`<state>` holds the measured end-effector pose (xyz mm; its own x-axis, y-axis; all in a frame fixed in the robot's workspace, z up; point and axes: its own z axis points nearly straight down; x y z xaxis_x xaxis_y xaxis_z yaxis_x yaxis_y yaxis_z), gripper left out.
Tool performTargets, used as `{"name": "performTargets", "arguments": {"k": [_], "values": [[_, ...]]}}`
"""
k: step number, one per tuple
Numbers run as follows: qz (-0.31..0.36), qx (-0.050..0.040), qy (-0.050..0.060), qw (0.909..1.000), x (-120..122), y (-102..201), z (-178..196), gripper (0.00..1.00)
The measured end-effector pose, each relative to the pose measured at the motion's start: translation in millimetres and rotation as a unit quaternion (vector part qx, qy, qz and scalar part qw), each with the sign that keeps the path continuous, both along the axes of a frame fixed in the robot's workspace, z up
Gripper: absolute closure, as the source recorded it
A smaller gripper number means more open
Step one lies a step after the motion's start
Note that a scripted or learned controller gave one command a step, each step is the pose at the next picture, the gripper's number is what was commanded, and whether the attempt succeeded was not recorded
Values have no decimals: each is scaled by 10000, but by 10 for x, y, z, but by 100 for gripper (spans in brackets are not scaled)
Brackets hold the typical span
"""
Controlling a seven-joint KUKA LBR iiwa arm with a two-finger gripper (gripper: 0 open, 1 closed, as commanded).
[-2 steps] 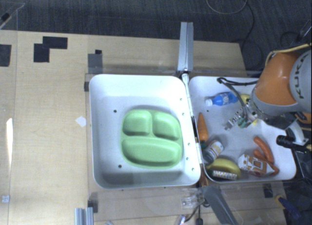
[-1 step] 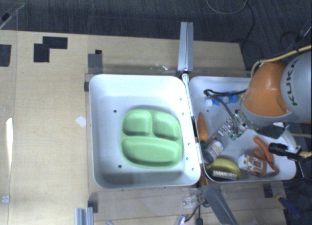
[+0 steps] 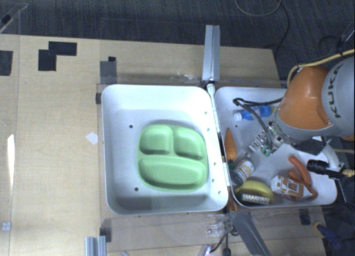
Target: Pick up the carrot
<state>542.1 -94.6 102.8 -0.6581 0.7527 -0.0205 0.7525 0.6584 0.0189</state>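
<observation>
A robot arm's gripper (image 3: 265, 142) hangs over the right bin (image 3: 244, 95); whether it is spread or pinched cannot be told. The carrot (image 3: 229, 144) lies tight against the bin's left wall, where a grab could slip or strike the rim

Arm (image 3: 327, 102): grey casing, broad orange band above the wrist (black "KU" lettering on the grey). Black and yellow cables near the band.
</observation>
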Motion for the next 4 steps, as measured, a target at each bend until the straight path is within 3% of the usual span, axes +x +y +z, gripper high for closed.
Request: {"name": "performTargets", "arguments": {"k": [1,2,3,4], "values": [[-1333,48,25,9911,-208,-51,-115,100],[-1230,34,97,9924,-225,258,829,100],[-1983,42,111,9801,-492,-709,-88,100],[-1883,20,30,9821,-430,-329,-117,100]]}}
